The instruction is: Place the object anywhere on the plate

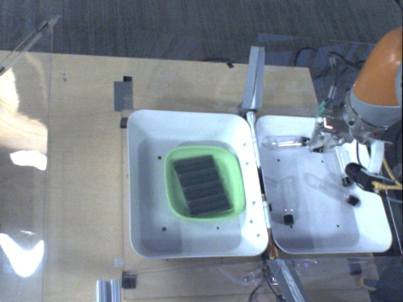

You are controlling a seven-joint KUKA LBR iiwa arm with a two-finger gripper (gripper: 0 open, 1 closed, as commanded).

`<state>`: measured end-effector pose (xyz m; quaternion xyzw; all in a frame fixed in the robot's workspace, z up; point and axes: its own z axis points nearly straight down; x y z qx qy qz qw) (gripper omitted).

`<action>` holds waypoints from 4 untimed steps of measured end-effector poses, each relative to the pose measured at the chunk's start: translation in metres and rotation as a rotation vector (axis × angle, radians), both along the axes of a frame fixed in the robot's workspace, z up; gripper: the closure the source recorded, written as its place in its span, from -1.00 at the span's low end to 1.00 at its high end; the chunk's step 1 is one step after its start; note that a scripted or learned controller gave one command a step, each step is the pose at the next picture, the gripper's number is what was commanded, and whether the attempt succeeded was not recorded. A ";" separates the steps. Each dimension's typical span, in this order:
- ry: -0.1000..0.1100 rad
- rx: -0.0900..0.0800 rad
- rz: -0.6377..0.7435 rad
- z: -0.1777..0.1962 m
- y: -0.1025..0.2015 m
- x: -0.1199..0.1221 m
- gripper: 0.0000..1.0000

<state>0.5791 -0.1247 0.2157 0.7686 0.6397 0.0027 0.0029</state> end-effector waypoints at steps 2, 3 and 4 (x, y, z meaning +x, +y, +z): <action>0.003 0.000 0.247 -0.030 0.087 -0.066 1.00; 0.003 0.000 0.246 -0.030 0.087 -0.066 -1.00; 0.000 0.001 0.132 0.021 0.117 -0.080 -1.00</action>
